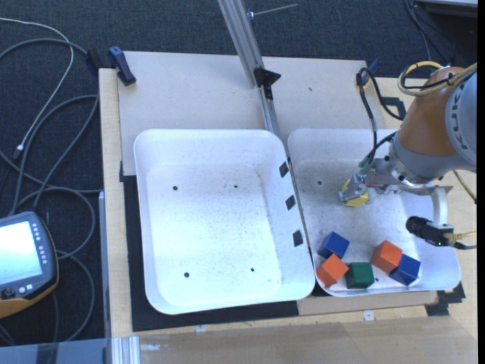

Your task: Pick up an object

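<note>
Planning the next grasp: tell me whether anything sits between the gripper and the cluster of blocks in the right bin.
Nothing visible does. The gripper is over bare floor of the right white bin, and the nearest piece, the blue block, lies toward the near rim with only open bin floor between.

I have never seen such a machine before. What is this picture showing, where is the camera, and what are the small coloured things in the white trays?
The camera hangs above a bench and looks down at a slant. The grey and orange machine entering from the right is a robot arm; at its end is a gripper, a two-finger hand for picking things up. On the bench lie two shallow white bins, a left bin and a right bin. In the right bin are small blocks: two blue, two orange and one green. Something yellow sits at the gripper's tip, but I cannot tell whether it is held.
</note>
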`<state>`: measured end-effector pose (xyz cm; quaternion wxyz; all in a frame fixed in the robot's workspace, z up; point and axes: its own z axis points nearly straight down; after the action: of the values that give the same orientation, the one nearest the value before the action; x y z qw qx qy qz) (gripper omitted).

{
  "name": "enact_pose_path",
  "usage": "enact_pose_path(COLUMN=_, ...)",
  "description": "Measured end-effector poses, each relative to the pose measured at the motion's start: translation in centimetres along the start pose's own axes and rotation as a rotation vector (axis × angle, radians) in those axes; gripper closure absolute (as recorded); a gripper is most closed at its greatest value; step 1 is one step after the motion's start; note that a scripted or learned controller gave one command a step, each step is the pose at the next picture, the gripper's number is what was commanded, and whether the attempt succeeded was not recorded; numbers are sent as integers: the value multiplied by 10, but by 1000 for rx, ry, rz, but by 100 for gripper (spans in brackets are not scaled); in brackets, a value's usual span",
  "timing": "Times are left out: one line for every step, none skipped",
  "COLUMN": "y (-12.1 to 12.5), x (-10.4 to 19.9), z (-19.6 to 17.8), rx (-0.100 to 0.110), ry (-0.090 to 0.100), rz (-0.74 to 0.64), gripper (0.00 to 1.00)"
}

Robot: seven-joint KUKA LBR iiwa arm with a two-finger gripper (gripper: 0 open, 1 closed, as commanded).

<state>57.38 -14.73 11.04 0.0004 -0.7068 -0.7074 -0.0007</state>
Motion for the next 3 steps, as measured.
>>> enact_pose_path(y=40, x=68, z=11, rx=-2, ry=2, rz=-8, gripper=100)
enact_pose_path(y=50, x=31, z=-85, rx=-9, ry=-4, rz=2, gripper=100)
enact_pose_path(y=36, x=20, z=5, rx=12, ry=1, rz=2, gripper=100)
